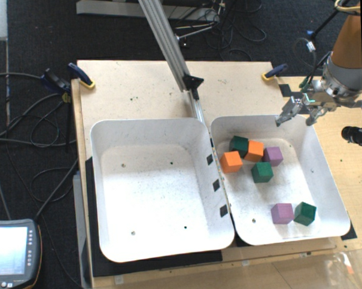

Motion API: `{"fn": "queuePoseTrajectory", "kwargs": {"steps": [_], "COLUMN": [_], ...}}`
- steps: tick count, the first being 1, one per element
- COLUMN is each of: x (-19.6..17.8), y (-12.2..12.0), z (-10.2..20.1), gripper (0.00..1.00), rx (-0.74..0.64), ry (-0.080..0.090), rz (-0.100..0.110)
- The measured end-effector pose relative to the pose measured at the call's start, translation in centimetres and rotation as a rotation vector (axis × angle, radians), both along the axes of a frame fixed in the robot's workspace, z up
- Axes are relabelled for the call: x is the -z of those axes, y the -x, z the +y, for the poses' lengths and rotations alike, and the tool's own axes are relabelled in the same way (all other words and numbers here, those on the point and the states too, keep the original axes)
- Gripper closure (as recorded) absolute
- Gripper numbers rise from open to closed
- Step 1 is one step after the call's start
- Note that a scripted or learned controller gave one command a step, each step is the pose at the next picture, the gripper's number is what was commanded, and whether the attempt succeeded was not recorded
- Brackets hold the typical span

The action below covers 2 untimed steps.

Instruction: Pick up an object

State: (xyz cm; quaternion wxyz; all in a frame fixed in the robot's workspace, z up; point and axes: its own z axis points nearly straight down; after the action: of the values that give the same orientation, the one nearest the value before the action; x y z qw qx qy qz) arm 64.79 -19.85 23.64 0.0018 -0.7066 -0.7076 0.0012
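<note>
Fingers [296,114] spread and empty over the right bin's [326,182] far rim, likely to nudge the tight cube cluster [251,157] and miss.

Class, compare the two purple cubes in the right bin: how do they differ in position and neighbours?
The upper purple cube sits near the bin's far end, close beside an orange cube. The lower purple cube lies near the front end, next to a green cube. The upper one is nearer the gripper. Both look alike in colour, shape and size.
</note>
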Motion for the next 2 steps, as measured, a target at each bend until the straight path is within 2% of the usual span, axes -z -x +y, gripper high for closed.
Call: {"fn": "queuePoseTrajectory", "kwargs": {"steps": [1, 2], "x": [-0.3, 4.4], "y": [0.0, -0.5], "z": [0.0, -0.5], "gripper": [0.0, 0.0], "rx": [-0.002, 0.001], "ry": [0.001, 0.001], "rz": [-0.003, 0.0]}}
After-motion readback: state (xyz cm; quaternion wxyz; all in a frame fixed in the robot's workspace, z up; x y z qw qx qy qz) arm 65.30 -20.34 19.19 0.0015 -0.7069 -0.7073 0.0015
